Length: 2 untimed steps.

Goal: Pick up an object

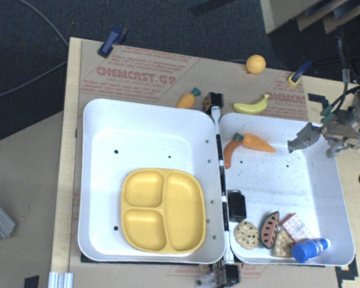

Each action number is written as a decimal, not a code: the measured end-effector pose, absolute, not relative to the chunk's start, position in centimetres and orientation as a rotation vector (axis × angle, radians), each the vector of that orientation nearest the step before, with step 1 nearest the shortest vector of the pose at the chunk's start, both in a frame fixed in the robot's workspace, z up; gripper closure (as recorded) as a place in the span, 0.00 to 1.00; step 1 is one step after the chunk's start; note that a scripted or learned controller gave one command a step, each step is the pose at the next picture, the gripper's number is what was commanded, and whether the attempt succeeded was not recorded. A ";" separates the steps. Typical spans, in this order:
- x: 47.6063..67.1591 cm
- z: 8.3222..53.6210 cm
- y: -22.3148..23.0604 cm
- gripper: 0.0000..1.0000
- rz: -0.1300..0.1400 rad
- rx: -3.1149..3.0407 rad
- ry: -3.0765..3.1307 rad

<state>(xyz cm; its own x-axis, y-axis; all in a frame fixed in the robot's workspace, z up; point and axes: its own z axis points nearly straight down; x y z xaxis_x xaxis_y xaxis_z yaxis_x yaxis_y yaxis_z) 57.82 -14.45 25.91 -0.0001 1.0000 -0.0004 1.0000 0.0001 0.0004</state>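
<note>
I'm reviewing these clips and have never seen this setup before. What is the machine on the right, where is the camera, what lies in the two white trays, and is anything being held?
This is a single camera fixed above a bench, looking down at a slant. The machine reaching in from the right is a robot arm; its two-finger gripper hangs over the far end of the right bin, and nothing shows between its fingers.

The left bin holds a yellow divided plate. The right bin holds toy food: a carrot near the far end, and at the near end a cookie, a watermelon slice, a small packet and a blue-capped bottle.

Outside the bins, on the board behind them, lie a banana, an orange ball and another small carrot.
</note>
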 end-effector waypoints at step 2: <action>57.5 15.5 -12.3 0.00 0.002 2.219 2.222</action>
<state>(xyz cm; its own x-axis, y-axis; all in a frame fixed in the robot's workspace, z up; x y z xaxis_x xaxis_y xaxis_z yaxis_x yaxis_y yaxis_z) 57.54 -12.34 15.45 -0.0014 1.0000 0.0002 1.0000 0.0014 0.0014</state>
